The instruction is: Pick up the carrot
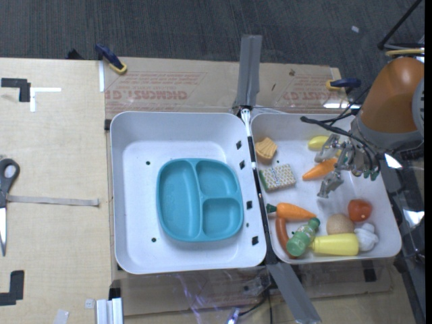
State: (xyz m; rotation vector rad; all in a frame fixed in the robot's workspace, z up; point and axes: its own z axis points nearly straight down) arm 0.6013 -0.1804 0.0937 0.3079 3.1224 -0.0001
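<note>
Left bin (128, 201): teal divided plate (200, 199) centred, bare floor around it. Right bin (287, 123) crowded with toy food. Gripper (335, 174) over right bin's middle, fingers closed around carrot (319, 171). Second carrot (295, 212) just below, lying free near sponge (278, 177).

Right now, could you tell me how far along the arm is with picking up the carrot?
Done: the arm has reached into the right bin, and its pincer sits right at an orange carrot near the bin's far side. In hand: a grasp seems under way, but I cannot tell whether the carrot is gripped. Left: securing it and lifting it. A second carrot lies untouched nearer the bin's middle.
</note>
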